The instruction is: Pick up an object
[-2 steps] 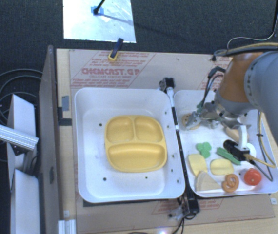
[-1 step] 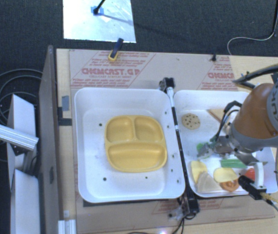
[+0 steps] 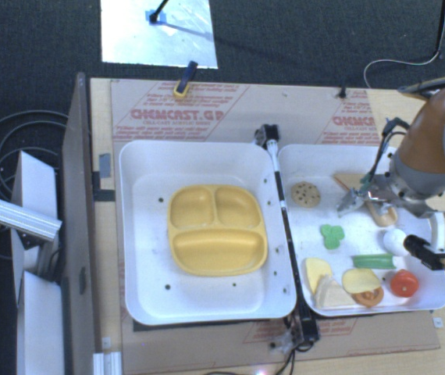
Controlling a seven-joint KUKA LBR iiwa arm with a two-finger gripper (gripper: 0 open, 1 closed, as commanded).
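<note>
My gripper point(image 3: 361, 199) hangs low over the upper part of the right bin point(image 3: 310, 303), reaching in from the right. A tan wedge point(image 3: 347, 182) lies just above it and a brownish bread-like piece point(image 3: 384, 214) just to its right, partly under the wrist. A round cookie point(image 3: 305, 194) lies to its left. Below it sit a green lump point(image 3: 332, 236), a green stick point(image 3: 373, 261), a yellow cheese wedge point(image 3: 316, 271), a pale slice point(image 3: 361, 280) on a tomato slice, and a red tomato point(image 3: 404, 283). Nothing shows as lifted.
The left bin point(image 3: 140, 287) holds a yellow divided plate point(image 3: 216, 230). A black divider rail point(image 3: 282, 209) runs between the two bins. The arm's orange-banded body point(image 3: 435, 143) covers the right bin's far right corner.
</note>
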